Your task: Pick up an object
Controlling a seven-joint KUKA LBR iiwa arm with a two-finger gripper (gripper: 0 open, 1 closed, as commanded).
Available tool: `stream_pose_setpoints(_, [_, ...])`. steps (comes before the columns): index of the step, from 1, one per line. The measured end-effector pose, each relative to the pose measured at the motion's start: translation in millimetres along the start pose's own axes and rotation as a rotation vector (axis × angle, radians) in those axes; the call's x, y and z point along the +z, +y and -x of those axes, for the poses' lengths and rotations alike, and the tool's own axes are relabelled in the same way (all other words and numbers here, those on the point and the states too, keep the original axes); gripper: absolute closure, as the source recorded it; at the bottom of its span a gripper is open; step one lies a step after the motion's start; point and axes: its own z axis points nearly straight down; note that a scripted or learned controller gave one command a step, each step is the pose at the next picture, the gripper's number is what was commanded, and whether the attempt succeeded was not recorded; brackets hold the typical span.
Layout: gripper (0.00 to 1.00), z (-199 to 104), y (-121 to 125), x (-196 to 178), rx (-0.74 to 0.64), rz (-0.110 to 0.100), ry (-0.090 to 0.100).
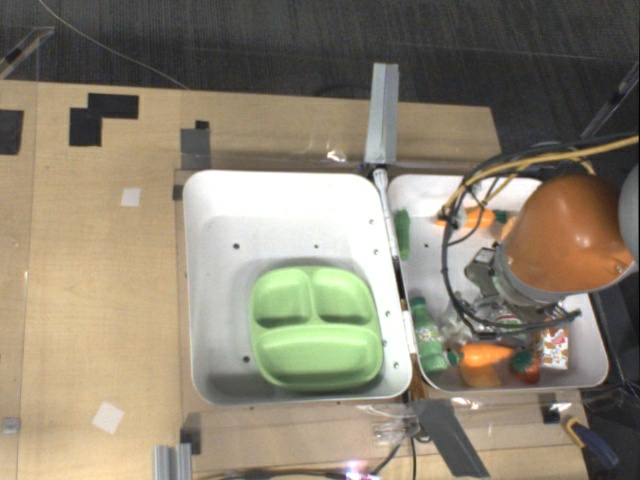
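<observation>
Two shallow white bins sit side by side on a wooden bench [90, 298], seen from above at a slant. The left bin [215, 218] holds a green divided plate [316, 327], which lies flat in the near half of the bin with two small compartments toward the far side and one long compartment toward the near side. The right bin [425, 203] holds a cluster of small objects. A green stick-shaped item [402, 234] lies along the bin's left wall, near the divider between the bins. A green bottle-like object [428, 343] rests in the near left corner, and just beside it, toward the right, lies an orange object [482, 363] that resembles a carrot. A small red piece [526, 366] and a printed packet [554, 349] follow to the right along the near wall, the three lying close together. Another orange item [478, 220] is partly visible in the far half of the bin, under black and yellow cables [500, 168]. The arm [565, 233], with its orange band, reaches in from the right and hangs over the middle of the right bin, above and just behind the row of objects. The gripper [490, 303] points down beneath the wrist; it is hidden by the arm's own bulk and cables, so whether its jaws are spread or closed cannot be told, and no object can be seen held.
</observation>
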Motion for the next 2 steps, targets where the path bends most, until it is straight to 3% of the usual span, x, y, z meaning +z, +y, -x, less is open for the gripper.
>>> stream_pose_setpoints(1, [1.00,1.6,-18.1,-56.6,-0.392,0.035,0.015])
stream_pose_setpoints(2, [1.00,-11.7,-3.2,-119.5,-0.414,0.031,0.015])
